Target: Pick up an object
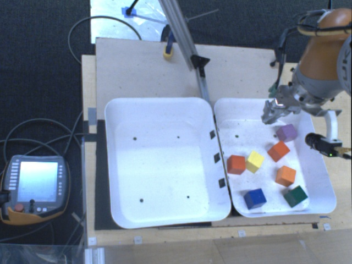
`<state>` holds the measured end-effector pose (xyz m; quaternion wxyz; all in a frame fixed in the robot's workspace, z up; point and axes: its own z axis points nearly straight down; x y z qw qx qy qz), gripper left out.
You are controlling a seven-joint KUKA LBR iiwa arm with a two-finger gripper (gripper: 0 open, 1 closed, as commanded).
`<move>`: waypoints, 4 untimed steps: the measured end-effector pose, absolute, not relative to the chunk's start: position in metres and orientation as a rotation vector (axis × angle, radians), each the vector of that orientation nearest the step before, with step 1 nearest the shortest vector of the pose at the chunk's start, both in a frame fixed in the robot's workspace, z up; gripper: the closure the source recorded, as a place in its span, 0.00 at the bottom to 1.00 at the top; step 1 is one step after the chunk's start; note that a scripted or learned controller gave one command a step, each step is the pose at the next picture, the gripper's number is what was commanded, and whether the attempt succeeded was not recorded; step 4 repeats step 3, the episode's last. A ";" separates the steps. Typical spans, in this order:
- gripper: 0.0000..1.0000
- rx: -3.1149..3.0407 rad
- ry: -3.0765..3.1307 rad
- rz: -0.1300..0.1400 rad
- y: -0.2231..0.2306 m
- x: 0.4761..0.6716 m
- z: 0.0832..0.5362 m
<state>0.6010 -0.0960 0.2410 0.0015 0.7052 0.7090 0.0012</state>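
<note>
The right bin (231, 111) holds several small blocks: a purple one (286, 132), an orange-red one (279, 150), a red one (236, 164), a yellow one (254, 161), an orange one (285, 175), a blue one (254, 198) and a green one (296, 196). My gripper (271, 114) hangs over the bin's back right part, just up and left of the purple block. Nothing shows between its fingers. Their spread is too small to read.
The left bin (118, 114) lies beside the right one. A slanted metal pole (181, 26) crosses above the bench's back. A teach pendant (33, 188) with cables lies on the floor at the left.
</note>
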 end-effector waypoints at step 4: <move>1.00 2.209 2.234 0.006 0.058 0.604 0.245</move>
